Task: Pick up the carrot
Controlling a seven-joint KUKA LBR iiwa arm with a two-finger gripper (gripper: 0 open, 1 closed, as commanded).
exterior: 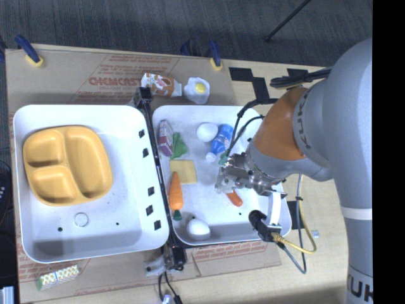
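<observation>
**Gripper low in the right bin, carrot waiting by the left wall**

We see the long orange carrot with a green stub [176,193] lying in the right shallow white plastic bin [209,111], close against its left wall at about nine o'clock from the bin's middle, pointing roughly twelve to six with the green end towards six. Nothing grips it. Just beside it at twelve o'clock sits a pale yellow square block [183,170]; at six o'clock, near the bin's lower rim, rests a white egg-shaped piece [198,228].

Our two-finger gripper [231,181] hangs low over the bin's middle, at three o'clock from the carrot and apart from it. A small orange-red piece [235,199] lies right under it at its six o'clock side. We cannot tell whether the fingers are spread or closed, nor whether anything sits between them; the wrist hides that.

We judge the task to be in its approach step, with the grasp not yet made. The next move calls for a shift towards nine o'clock, then a descent over the carrot's mid-length with the fingers set across its narrow width.

Room is tight there: the bin wall lies just at the carrot's nine o'clock side, so one finger must slip between wall and carrot. The three o'clock side has bare white floor. The left bin, holding a yellow compartment tray [66,164], lies beyond the wall and plays no part.
</observation>
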